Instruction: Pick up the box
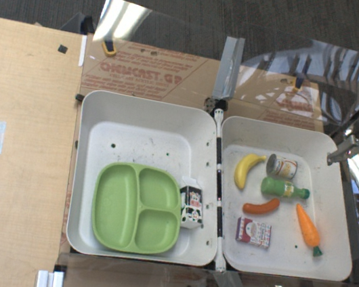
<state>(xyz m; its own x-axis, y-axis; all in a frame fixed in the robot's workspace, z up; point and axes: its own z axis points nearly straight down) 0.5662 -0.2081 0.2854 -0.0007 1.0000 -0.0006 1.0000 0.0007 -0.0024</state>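
Note:
A small red and white box [254, 232] lies flat in the right bin [322, 268], near its front edge. A black and white carton [190, 206] with a cow pattern stands in the left bin [87, 157]. It is against the right rim of a green divided plate [137, 207] and close to the wall between the two bins.
The right bin also holds a banana [248, 169], a can [282, 167] on its side, a green bottle [284, 189], a red sausage [261, 207] and a carrot [307, 229]. Cardboard [151, 72] lies behind the bins. Wooden bench top [14, 145] spreads to the left.

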